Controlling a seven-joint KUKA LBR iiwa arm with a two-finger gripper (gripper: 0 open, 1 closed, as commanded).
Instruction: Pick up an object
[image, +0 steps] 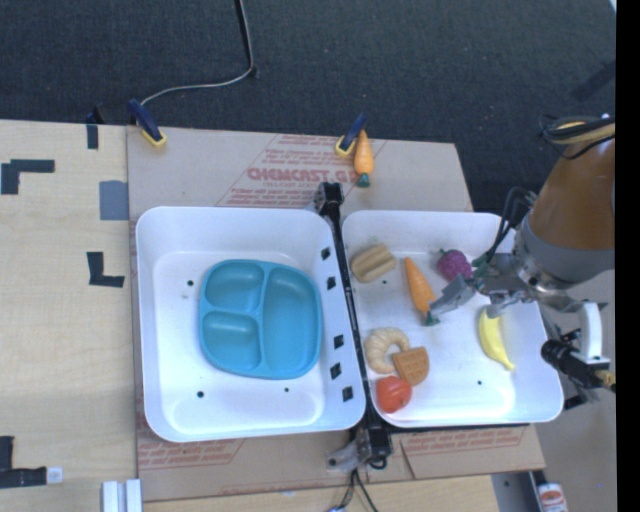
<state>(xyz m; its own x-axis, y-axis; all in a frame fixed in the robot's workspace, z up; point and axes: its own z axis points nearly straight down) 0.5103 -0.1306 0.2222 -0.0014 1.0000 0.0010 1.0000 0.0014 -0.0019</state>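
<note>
Metal fingers (462, 293) spread open, empty, over glossy white bin (520, 405), tapered orange carrot (418, 285), curved banana (495, 338)

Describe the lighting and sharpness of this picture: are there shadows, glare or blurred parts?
Camera view: soft, even light; the white bins look bright but not blown out. The blue tray and banana cast only faint shadows. Overall focus is slightly soft; the gripper looks a little smeared.

Robot lab, test bench. Two white bins (150, 300) on taped-down cardboard sheet (250, 170), centre frame; black tape marks (100, 268) on wooden bench (50, 350) at left; clamps (147, 122), loose cable (215, 80) above; toy food inside right bin.
</note>
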